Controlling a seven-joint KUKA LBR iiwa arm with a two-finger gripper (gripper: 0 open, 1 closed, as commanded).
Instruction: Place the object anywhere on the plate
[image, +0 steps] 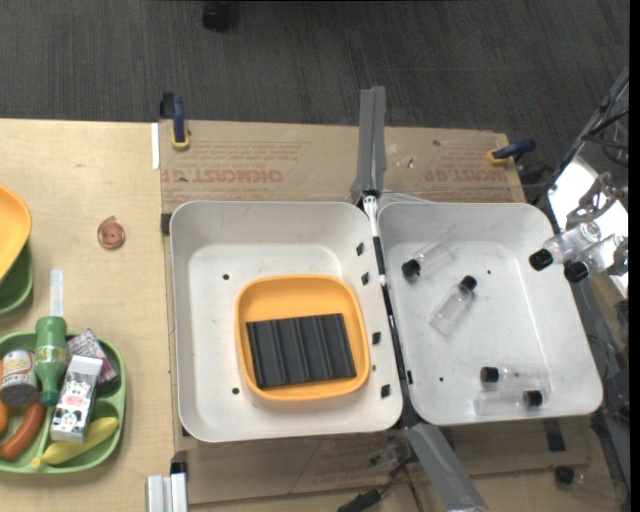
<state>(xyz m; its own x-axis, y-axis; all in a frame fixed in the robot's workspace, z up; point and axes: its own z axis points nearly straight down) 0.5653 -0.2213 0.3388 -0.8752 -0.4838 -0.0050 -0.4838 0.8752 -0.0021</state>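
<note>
An orange plate (258, 300) lies in the left bin (200, 250). On it rests a dark grey ribbed rectangular block (300, 350), flat and covering most of the plate's floor. My gripper (559, 264) hovers at the right rim of the right bin (520, 330), far from the plate. Its two black-tipped fingers (541, 259) stand apart with nothing between them, so it is open.
Several clear vials with black caps lie in the right bin, such as one vial (452, 303) mid-bin and another (510, 376) near the front. On the wooden table to the left are a green tray of toy food (100, 435), an orange bowl (10, 235) and a small pink disc (111, 233).
</note>
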